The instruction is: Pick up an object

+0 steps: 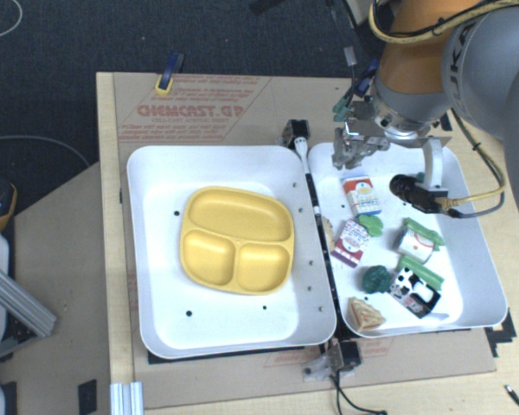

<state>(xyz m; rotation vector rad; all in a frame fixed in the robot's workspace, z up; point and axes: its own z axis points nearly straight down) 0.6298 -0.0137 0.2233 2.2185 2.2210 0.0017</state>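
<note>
In left white bin point(147, 232), yellow three-compartment plastic tray point(238, 237) lying flat at centre, seemingly waiting as drop spot. In right white bin point(484, 275), small packets and toys lying scattered: red-and-white carton point(362, 195) nearest the tool, green knobbly toy point(377, 277) further forward. Grey arm with orange band point(432, 50) reaching in from right, wrist pointing down. Two-finger gripper point(348, 152) hovering at bin's far-left corner, just beside carton, gripping nothing; how far open, cannot tell.

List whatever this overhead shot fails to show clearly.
- Gripper: finger state unreadable in the camera view; wrist hardware crowds it.
- Small carton: label print too small to read.
- Black-and-white item: partly covered by a green piece.
- Right bin: far rim hidden by the arm.
</note>
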